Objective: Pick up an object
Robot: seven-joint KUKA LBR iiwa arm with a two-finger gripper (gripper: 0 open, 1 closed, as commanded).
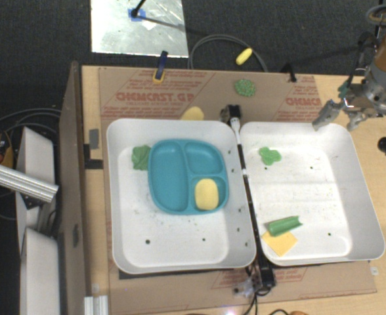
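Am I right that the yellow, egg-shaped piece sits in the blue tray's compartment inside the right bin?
Not quite: the camera view shows the yellow piece in the blue tray, but that tray lies in the left bin, not the right.

A brown tabletop [272, 90] printed with red lettering carries the two bins. Beyond it, on dark carpet [35, 25], lies a shiny foil sheet [139, 18]. Black cables [12, 126] and a grey metal bar [19, 181] sit left.
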